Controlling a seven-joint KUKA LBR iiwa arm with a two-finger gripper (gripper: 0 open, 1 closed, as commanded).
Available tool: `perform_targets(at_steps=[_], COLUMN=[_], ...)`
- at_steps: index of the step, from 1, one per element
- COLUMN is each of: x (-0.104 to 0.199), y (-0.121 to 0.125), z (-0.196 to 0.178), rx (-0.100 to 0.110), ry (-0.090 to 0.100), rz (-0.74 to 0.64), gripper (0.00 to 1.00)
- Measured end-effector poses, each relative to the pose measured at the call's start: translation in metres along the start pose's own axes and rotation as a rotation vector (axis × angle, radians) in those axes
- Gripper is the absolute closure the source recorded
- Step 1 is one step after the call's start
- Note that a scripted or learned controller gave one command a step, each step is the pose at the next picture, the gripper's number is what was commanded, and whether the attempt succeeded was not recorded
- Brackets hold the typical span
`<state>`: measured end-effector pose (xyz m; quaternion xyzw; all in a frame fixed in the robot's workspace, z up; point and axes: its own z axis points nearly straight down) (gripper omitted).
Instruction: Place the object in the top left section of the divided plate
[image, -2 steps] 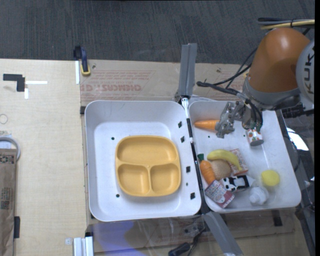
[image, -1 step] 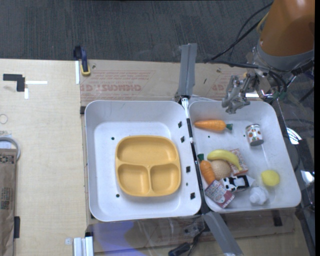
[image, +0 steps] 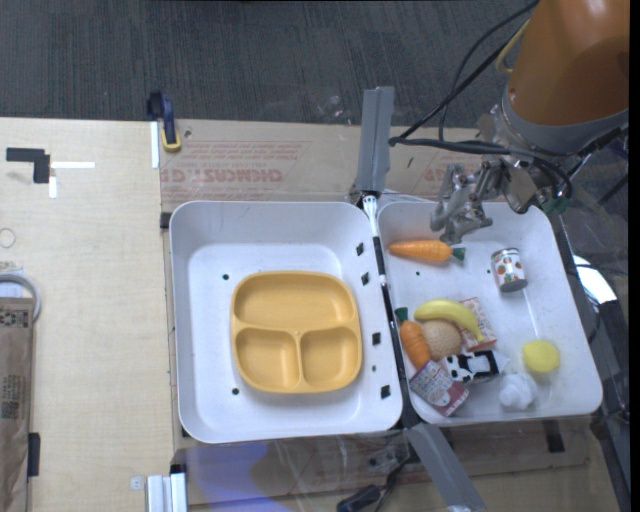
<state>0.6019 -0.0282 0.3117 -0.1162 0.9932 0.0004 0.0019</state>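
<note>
The gripper (image: 460, 212) hangs over the far edge of the right bin (image: 560, 400), just above and beside the toy carrot (image: 420, 251) that lies along the bin's upper left; nothing sits between its metal parts, and whether it is open or closed cannot be told from this slanted view. The task does not name its object, but the carrot is the nearest candidate, lying flat and apart from the cluster lower down: a banana (image: 447, 313), a second orange vegetable (image: 414, 342), a small can (image: 508, 269), a yellow ball (image: 540, 356), a white ball (image: 516, 393) and some printed packets (image: 440, 385). The yellow divided plate (image: 297, 331) rests in the middle of the left bin (image: 200, 300), all three sections bare; its wide section spans the top, with two smaller ones below. To do this step well, the arm should probably come straight down over the carrot's thick middle with the grasp set across its narrow width, not along its length, so the tapered body does not squirt out. It should then lift well clear of the divider between the bins before crossing, and release low over the left part of the plate's upper section, so the carrot does not roll into a lower section.
</note>
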Motion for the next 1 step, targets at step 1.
perform_targets(at_steps=[1], x=[-0.0259], y=[0.0238], z=[0.0287], rx=[-0.001], ry=[0.001], rz=[-0.21], gripper=[1.0])
